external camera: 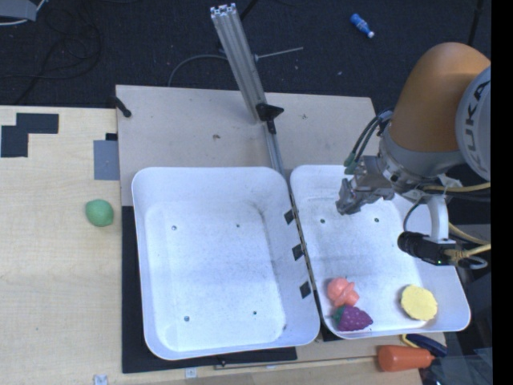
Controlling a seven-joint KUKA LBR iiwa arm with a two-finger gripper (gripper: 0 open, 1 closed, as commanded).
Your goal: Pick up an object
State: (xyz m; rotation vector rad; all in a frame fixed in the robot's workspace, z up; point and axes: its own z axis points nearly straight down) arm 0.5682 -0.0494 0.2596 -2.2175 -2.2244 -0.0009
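Note:
The right bin [377, 239] holds three small toys along its near edge: an orange-pink one [343, 290], a purple grape bunch [353, 319] just in front of it, and a yellow round one [419, 302] at the near right. My gripper [351, 203] hangs over the far part of this bin, well away from the toys. Nothing shows between its fingers, and the slanted view does not reveal how far apart they stand. The grey arm with its orange band [437, 95] rises to the right.
The left bin [216, 263] lies beside the right one. A green ball [99, 212] rests on the wooden bench to the left. An orange carrot-like toy [405, 358] lies outside the right bin's near edge. A metal rail [244, 62] slants behind the bins.

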